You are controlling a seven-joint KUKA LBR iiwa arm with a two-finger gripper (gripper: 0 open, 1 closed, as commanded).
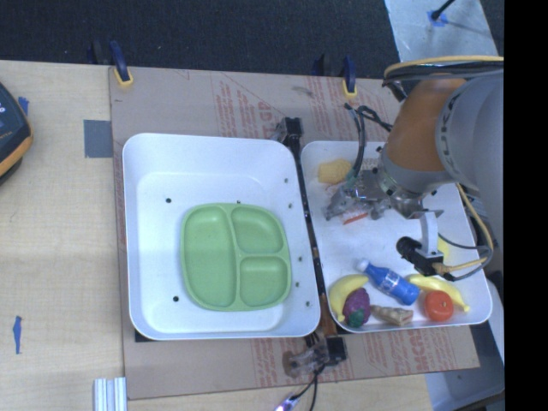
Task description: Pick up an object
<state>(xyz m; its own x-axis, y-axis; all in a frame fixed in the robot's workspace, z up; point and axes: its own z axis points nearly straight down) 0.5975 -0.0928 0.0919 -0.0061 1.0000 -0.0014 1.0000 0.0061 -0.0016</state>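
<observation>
The right bin point(479, 315) holds several small objects. A yellow block point(333, 171) lies at its far left corner. A thin red piece point(355, 218) lies just below my gripper point(344, 200). Along the near side are a blue bottle point(390, 282), a yellow banana point(342, 291), a purple fruit point(357, 306), a tan piece point(392, 316), a red tomato point(438, 306) and a second banana point(445, 288). My gripper hangs low over the bin's upper left part, between the yellow block and the red piece. The wrist hides much of it.
The left bin point(145, 229) holds a green divided plate point(235, 256). The grey arm with its orange band point(424, 131) covers the right bin's far right part. Cables point(467, 259) loop near the bin's right wall. A dark device point(10, 131) sits at the bench's left edge.
</observation>
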